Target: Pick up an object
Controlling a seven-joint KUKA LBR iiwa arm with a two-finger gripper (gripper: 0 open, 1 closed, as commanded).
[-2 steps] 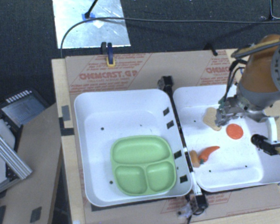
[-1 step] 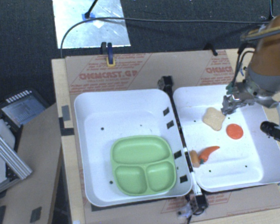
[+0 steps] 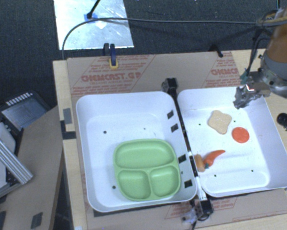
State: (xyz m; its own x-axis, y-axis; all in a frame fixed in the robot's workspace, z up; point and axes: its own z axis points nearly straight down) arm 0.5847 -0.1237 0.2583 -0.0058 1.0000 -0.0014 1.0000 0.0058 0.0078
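White bins: two are counted, side by side on the bench; left bin (image 3: 90, 112), right bin (image 3: 275, 172).
Green tray: one, three-compartment (image 3: 146, 168), is set in the left bin toward its front edge, nearer the right wall.
Beige piece: one, lobed and flat (image 3: 219, 122), is lying in the right bin near its middle, toward the back.
Red disc: one (image 3: 241, 135), is placed just beside the beige piece, toward the bin's right wall.
Orange carrot-shaped piece: one (image 3: 210, 157), is lying against the right bin's left wall, toward the front.
Writing: "CHEMCAST" is printed in red on the brown sheet (image 3: 144, 66) under the bins, readable behind the left bin and repeated, mirrored, at the back right corner.
Metal plate: one, silvery (image 3: 93, 19), is lying behind the bench.
Gripper: one (image 3: 244, 97), is positioned over the right bin's back right corner; nothing is seen between its fingers, and their spread cannot be told.
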